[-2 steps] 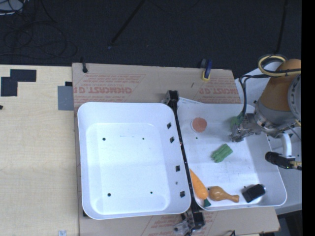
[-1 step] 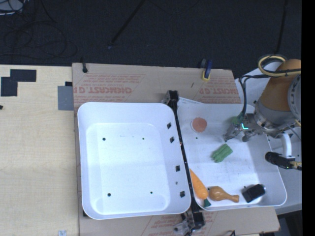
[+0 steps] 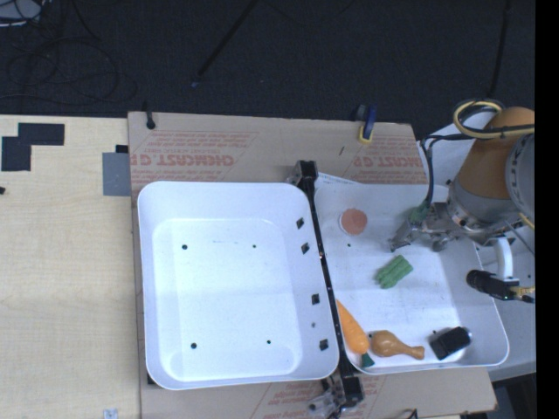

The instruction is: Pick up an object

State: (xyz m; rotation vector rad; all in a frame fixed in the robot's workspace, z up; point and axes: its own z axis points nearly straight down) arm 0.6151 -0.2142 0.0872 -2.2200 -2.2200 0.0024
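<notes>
Two shallow white bins sit side by side on a cardboard sheet (image 3: 262, 151) that covers part of the wooden tabletop (image 3: 61, 278). The left bin (image 3: 148, 278) shows a bare white floor with a few small dark dots. The right bin (image 3: 476, 308) carries all the loose things.

The arm (image 3: 493, 168) comes in from the right, its orange band above the wrist, and its pincer (image 3: 417, 232) hangs low over the upper right part of the right bin. Whether the pincer is spread or pressed together cannot be told — its tips are too small and dim against the white floor, and nothing can be seen between them.

Just below and left of the pincer lies a green ridged object (image 3: 394, 271), tilted, close to the pincer but apart from it. A round pinkish-orange disc (image 3: 354, 222) lies to the left, near the divider between the bins. Along the near edge sit a carrot-like orange piece (image 3: 351, 326) against the divider, a tan gourd-shaped toy (image 3: 395, 346) just beside it, and a black block (image 3: 451, 342) further right — all well apart from the pincer.

A blue and yellow clamp (image 3: 367, 123) grips the far edge of the cardboard.
</notes>
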